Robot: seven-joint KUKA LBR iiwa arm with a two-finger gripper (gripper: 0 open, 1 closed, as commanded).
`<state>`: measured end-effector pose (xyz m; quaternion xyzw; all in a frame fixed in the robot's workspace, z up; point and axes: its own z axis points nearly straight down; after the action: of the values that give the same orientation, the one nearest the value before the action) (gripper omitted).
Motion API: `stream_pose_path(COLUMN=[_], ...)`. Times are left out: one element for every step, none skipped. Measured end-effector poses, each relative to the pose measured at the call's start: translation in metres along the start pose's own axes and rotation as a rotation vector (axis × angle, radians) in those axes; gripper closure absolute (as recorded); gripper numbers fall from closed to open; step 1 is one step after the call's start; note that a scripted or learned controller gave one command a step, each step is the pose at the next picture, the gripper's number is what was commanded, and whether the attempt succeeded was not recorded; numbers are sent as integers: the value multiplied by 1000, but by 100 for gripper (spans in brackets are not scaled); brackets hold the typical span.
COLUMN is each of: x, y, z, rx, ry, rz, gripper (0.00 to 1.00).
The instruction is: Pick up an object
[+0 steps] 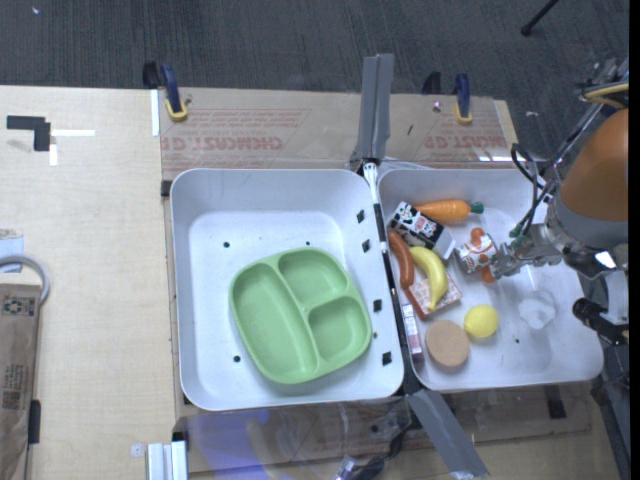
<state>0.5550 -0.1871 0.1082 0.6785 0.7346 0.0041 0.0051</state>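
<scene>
- 2 shallow white bins: left bin (200, 208) holds a light green 3-compartment plastic plate (300, 313).
- Right bin (560, 363) holds an orange toy carrot (445, 209), yellow toy banana (432, 273), red toy sausage (402, 257), yellow lemon-like ball (481, 321) and round tan disc (447, 343).
- Gripper (503, 265) sits low in the right bin, just beside a small red-and-white object (475, 252); finger spacing cannot be told.

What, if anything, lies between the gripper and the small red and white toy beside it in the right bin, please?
Nothing visible does. The gripper sits right beside the red and white toy, on the side toward the arm. The carrot lies beyond the toy, the banana on its far side, and the yellow ball nearer the front rim, all off that line.
</scene>
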Motion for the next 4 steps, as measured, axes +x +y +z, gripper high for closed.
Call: stream_pose_path(x=[-20,-20,-16,5], y=[26,26,-8,38], z=[-106,-106,-203,-27], rx=[12,13,13,14], ry=[0,1,1,2], rz=[-63,-64,-59,-74], gripper=[100,0,0,0])
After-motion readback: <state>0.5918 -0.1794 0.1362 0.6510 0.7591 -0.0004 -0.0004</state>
